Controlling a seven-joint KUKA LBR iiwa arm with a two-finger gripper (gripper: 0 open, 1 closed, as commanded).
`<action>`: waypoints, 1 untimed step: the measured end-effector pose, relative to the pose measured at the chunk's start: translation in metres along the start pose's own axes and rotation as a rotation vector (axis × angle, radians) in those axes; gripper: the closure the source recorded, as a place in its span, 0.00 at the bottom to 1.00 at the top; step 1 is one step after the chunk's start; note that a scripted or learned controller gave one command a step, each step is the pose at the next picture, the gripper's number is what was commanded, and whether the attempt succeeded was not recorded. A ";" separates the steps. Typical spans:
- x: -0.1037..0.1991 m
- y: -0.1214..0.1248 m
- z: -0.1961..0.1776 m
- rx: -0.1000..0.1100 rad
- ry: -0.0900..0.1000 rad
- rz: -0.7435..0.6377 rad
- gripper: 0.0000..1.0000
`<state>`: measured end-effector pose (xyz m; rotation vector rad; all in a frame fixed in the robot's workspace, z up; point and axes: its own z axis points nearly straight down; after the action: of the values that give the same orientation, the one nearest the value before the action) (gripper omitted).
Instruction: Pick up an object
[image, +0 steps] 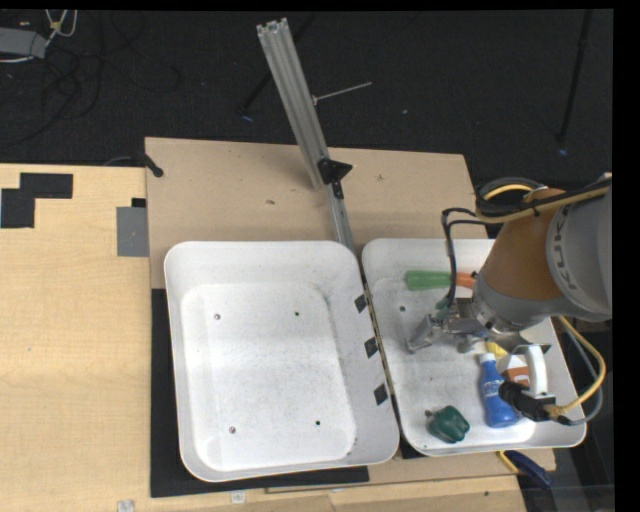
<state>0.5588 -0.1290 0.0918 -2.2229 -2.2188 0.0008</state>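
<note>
My gripper (420, 338) hangs low over the middle of the shallow white plastic bin (378, 262) on the view's right. It reaches in from that bin's right side, and my grey arm (520, 262) with its orange band covers the bin's far right corner. I cannot tell whether the gripper is spread or pressed together.

Three things lie in that bin. A pale green plastic cylinder (428, 280) lies on its side near the bin's far wall, just beyond the gripper and apart from it. A blue plastic bottle (491, 392) with a white cap lies toward the bin's near right corner, its cap pointing to the bin's middle. A dark green lumpy object (448, 424) sits close to the bin's near wall, well clear of the gripper.

Against this bin's left edge stands a second shallow white bin (180, 300). A slanted aluminium bar (295, 95) rises from beyond the bin's far left corner.
</note>
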 end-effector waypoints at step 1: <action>-0.001 0.000 -0.010 0.001 0.001 0.006 1.00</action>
<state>0.5584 -0.1299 0.1021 -2.2290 -2.2107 0.0006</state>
